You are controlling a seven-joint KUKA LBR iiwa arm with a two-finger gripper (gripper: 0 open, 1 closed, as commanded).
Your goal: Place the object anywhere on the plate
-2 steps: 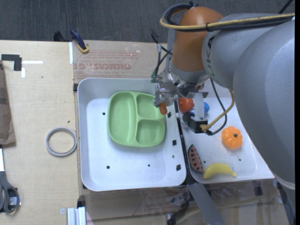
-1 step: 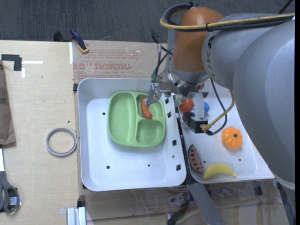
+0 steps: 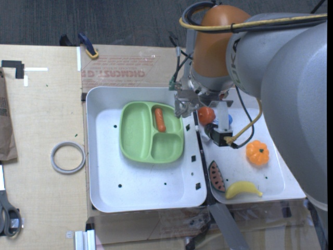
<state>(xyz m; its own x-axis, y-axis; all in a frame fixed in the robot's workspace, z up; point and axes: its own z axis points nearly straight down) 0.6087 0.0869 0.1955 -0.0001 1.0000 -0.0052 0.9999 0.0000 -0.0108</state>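
Looks basically done: orange sausage (image 3: 159,119) lying in far-right section of green plate (image 3: 136,134). Pincer (image 3: 183,107) at plate's right rim, honestly can't tell grip state. Only pull-back left, I'd guess.

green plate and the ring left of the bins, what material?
Green plate: looks like moulded plastic, matte with a soft sheen, with smooth rounded compartment walls. Ring: pale, translucent-looking, so probably plastic or a tape roll; too small to be sure.
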